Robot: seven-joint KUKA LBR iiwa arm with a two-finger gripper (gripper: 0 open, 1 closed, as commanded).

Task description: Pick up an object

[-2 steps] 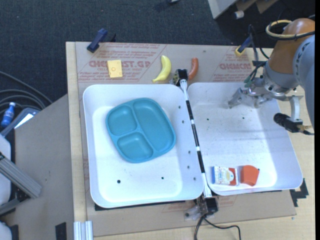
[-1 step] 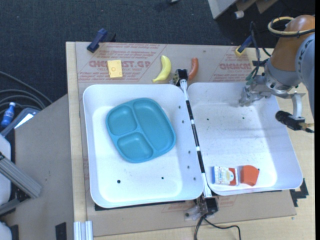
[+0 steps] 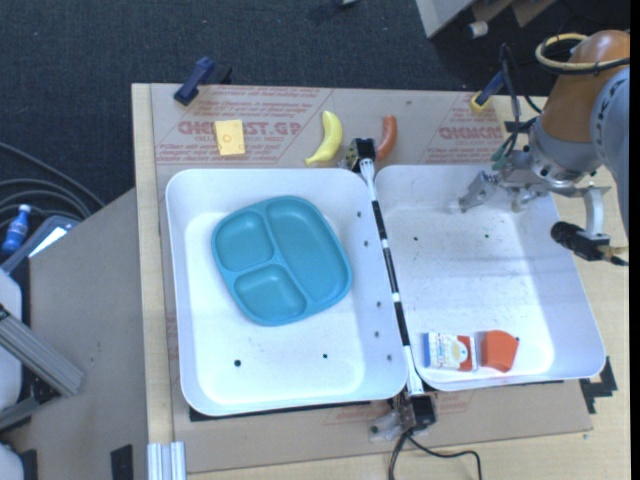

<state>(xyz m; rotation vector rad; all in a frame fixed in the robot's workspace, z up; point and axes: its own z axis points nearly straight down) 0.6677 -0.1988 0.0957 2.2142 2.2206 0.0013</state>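
- Hovering over the right bin [image 3: 560, 298]'s far corner, the gripper [image 3: 497, 190] holds nothing visible; whether its jaws are apart, I cannot tell.
- The small carton [image 3: 470, 352] lies at the bin's near edge, well apart; reaching it likely needs a long, centred descent.
- A blue divided plate [image 3: 281, 259] fills the left bin [image 3: 200, 348]; dark carpet [image 3: 100, 28] surrounds the bench.

I see open floor across most of the right bin [image 3: 560, 298]; only the small carton [image 3: 448, 352] and orange block [image 3: 498, 351] crowd its near wall. The blue divided plate [image 3: 281, 259] fills the left bin's [image 3: 190, 268] middle.
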